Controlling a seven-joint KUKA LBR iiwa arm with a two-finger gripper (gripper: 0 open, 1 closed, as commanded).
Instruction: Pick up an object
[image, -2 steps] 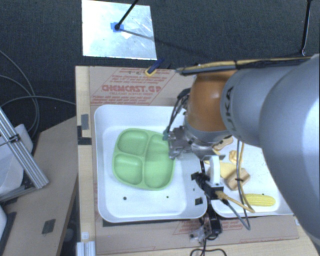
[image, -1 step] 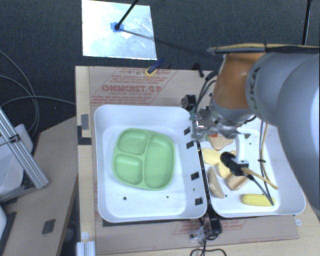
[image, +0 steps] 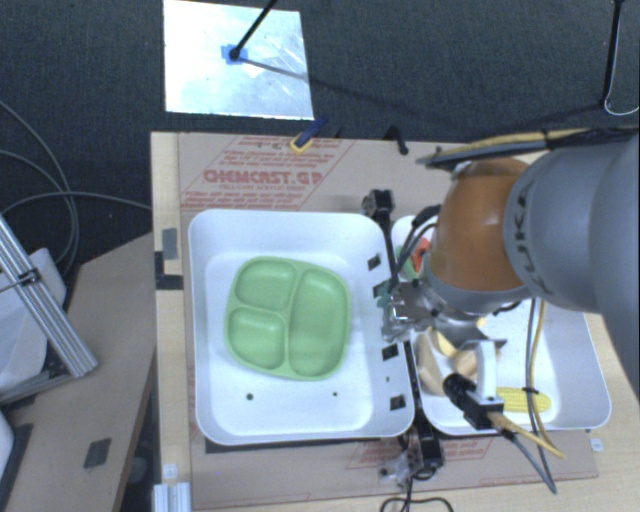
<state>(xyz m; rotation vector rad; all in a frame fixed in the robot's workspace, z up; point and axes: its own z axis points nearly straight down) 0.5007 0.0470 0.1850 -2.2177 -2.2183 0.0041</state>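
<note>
Objects for picking lie in the right bin (image: 590, 400): a pale, curved piece (image: 432, 362) near its left wall and a yellow, corn-like item (image: 525, 401) toward the front, both partly hidden under the arm (image: 500, 235). The hand (image: 462, 345) sits low over that bin, but the bulky wrist covers it, so I cannot tell whether it is open or closed, or whether anything is in it. The green divided plate (image: 288, 317) lies alone in the left bin (image: 215, 400). My worry is the crowding: the pale piece sits tight against the bin wall, so a closing hand could strike the wall or nudge the piece aside. Cables (image: 530, 440) trailing across the front rim could also snag.
</note>
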